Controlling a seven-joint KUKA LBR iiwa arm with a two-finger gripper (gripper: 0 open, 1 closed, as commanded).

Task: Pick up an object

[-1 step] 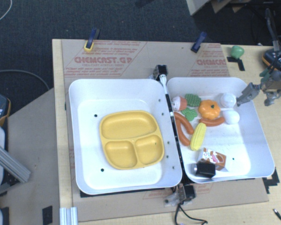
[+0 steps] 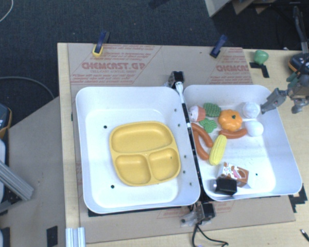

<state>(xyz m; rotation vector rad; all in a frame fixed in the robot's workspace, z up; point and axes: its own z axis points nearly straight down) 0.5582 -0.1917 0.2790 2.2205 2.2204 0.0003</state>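
Resting in the left white bin (image 2: 87, 138), a yellow three-compartment plastic tray (image 2: 144, 152) lies centred. In the right white bin (image 2: 283, 153), toy food clusters near the left wall: an orange pumpkin (image 2: 230, 120), a yellow corn cob (image 2: 218, 149). At the bin's upper right corner hangs the gripper (image 2: 278, 99); its state cannot be made out.

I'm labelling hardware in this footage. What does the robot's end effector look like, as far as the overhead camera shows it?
At the right edge, the end effector is a small grey metal assembly. A slim grey finger slants toward the right-hand shallow white bin. Its body is a blocky grey part with dark joints and a small orange-green patch. Dark cables run above it. Finer markings are too small to read.
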